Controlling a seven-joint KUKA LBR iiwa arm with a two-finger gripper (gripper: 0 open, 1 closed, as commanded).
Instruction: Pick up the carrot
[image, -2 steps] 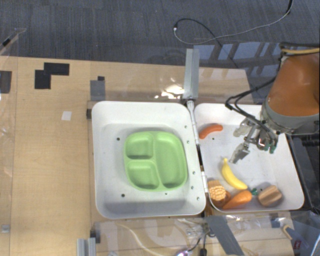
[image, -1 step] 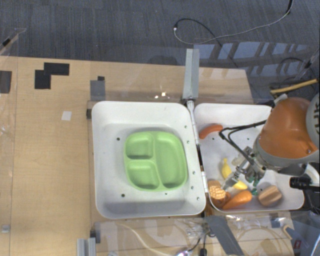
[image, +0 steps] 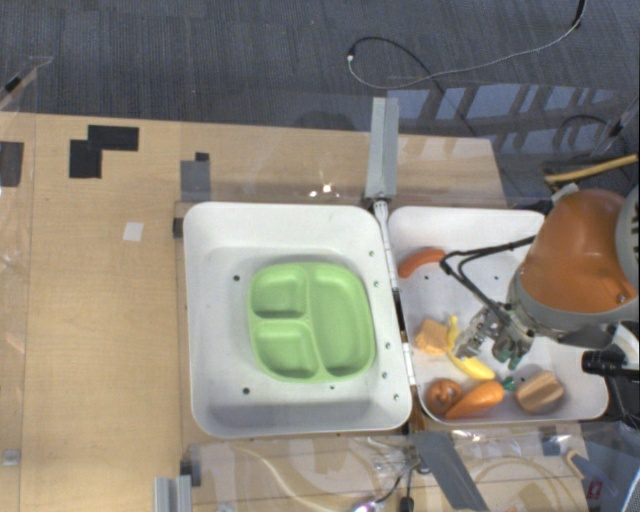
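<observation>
The pincer (image: 492, 340) hung low in the right bin (image: 560, 225), just above and a little to the right of the carrot (image: 476, 399), not touching it. Whether it stood apart or together could not be told, for its tip was a dark tangle against the bin floor.

To do the step well, the pincer probably needed to come down and toward the near wall, then settle astride the carrot's thick middle, closing across its narrow width, not along its length. A yellow banana-like piece (image: 473, 364) lay directly under the pincer, and a round orange fruit (image: 443, 393) touched the carrot's left end; both could be caught by mistake. A brown bread-like piece (image: 540, 391) sat just to the carrot's right, below the pincer, so room was tight on both sides.

The carrot looked smooth and orange, tapering, lying nearly flat with its right end slightly raised, close to the bin's near wall. Its rounded surface would likely slip out of an off-centre squeeze.
</observation>
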